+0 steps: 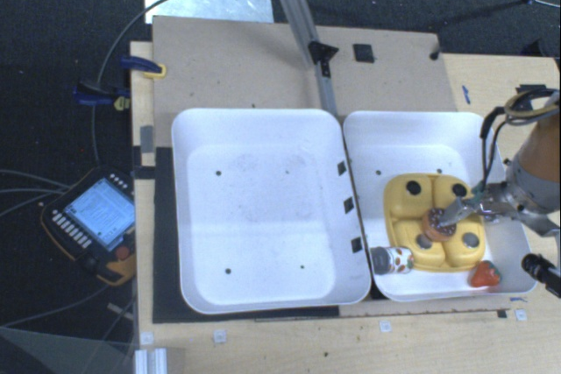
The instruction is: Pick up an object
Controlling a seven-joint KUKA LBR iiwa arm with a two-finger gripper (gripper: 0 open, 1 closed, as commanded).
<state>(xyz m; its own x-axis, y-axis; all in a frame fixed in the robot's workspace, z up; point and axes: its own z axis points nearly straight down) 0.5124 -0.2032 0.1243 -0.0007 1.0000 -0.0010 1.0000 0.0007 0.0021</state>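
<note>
the gripper (441, 221) is hovering right over the yellow block (436, 222); whether it is pinching anything, i cannot tell

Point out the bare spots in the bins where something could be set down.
Left bin: its whole floor is bare. Right bin: a bare strip along the far wall, above the yellow block. Its near end is crowded: yellow block, claw, small can, red piece.

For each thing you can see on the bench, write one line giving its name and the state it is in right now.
Yellow tray: flat in the right bin, near the front.
Small can: on its side, at the tray's front left corner.
Red piece: on the bin floor, front right.
Gripper: low over the tray's middle.
Left bin: level on the bench.
</note>
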